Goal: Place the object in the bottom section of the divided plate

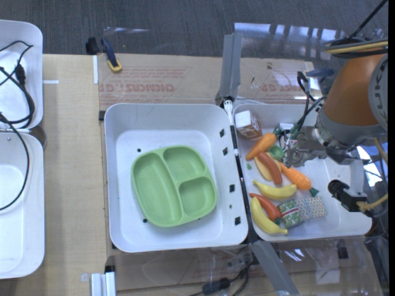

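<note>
Reaching in from the right edge of the frame, the gripper (295,155) hangs low over the toy food in the right bin (345,224), beside a carrot (295,176); whether its fingers grasp anything cannot be told. The green divided plate (174,185) lies in the left bin (120,165), centre frame. Two bananas (269,205) lie below the carrot.

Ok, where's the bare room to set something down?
All three sections of the green plate lie bare, and so does the left bin floor around the plate. The right bin is crowded at its left, where bananas, carrots and packets sit by the gripper.
</note>
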